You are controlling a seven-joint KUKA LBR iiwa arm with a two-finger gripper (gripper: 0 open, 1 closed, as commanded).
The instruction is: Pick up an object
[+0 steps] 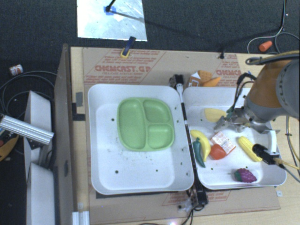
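We see the gripper (228,120) low over the right bin (272,178), but we cannot tell how it is set. Just left of it lies a yellow lemon-like piece (213,114); just below it, a small red-and-white packet (224,141) touching a red tomato (217,151). A corn cob (247,147) lies to the right, a banana (200,137) and green pepper (198,151) by the left wall, purple grapes (245,175) nearer us. The left bin (105,172) holds a green divided plate (144,124).
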